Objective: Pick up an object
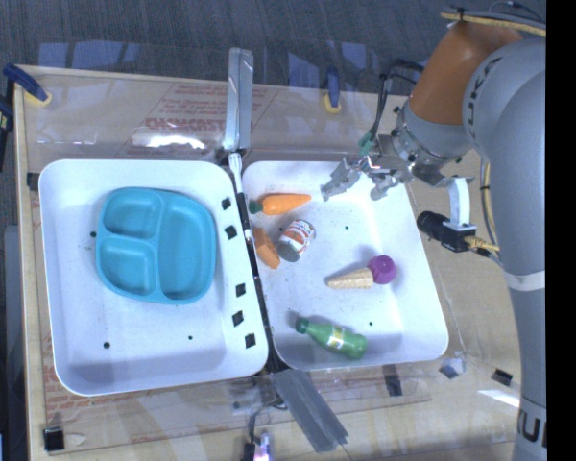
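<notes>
Reaching in from bench's right edge, arm (480, 84) is holding hand (357, 184) over right bin's (424, 286) far edge, fingers spread open, gripping nothing. Blue divided plate (156, 245) is lying mid left bin (67, 334). Green bottle (332, 337) is lying near right bin's front edge; carrot (280, 203) at far-left corner; ice-cream cone (362, 274) mid-bin; small can (294, 239) beside carrot.

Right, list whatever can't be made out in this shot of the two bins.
- Small silver can, camera view: label print too small to read.
- Second orange carrot piece: partly tucked behind the can against the bin wall, its full shape hidden.
- Grey arm: cut off by the right edge.
- Printed sheet behind the bins: text blurred by plastic glare.
</notes>
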Controlling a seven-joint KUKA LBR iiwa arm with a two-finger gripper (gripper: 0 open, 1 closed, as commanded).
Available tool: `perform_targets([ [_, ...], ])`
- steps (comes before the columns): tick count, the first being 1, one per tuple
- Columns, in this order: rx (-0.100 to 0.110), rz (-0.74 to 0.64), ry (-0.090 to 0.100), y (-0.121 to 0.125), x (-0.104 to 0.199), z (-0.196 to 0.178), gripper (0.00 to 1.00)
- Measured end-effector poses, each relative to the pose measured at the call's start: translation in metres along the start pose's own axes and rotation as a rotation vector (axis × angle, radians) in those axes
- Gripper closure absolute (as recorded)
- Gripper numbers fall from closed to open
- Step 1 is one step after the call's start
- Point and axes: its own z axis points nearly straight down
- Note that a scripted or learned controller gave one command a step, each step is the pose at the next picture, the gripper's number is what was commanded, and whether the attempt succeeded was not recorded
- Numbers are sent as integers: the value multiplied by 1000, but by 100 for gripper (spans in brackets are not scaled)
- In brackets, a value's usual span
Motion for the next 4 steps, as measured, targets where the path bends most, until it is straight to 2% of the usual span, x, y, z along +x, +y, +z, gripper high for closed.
perform_targets([
  [1,1,11,0,-18,58,74,0],
  [2,-7,-11,-8,-35,55,118,0],
  [3,-1,-16,-2,-36,59,111,100],
  [4,-4,-103,-2,-47,70,-43,100],
])
